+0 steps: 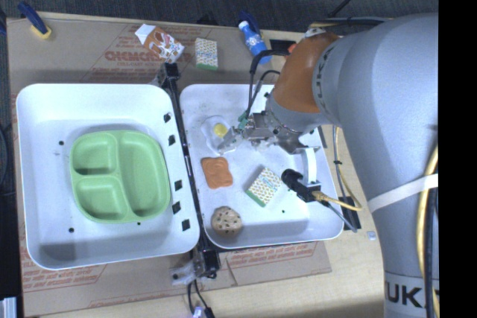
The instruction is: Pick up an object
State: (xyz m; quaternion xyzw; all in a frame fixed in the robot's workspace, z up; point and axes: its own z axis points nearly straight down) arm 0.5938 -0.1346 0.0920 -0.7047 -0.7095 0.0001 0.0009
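Arm [373, 86] is reaching in from the right over the right bin [328, 223] | gripper [237, 132] is hanging above a clear cup holding something yellow [218, 132], apparently just to the gripper's left | finger spread cannot be judged | orange piece [217, 172] is lying nearer the camera.

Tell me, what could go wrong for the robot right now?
The hand sits low by a small clear thing with a yellow middle in the right bin. That thing looks slippery and might slide away. The orange piece and the green sponge lie close by, so the arm could bump them.
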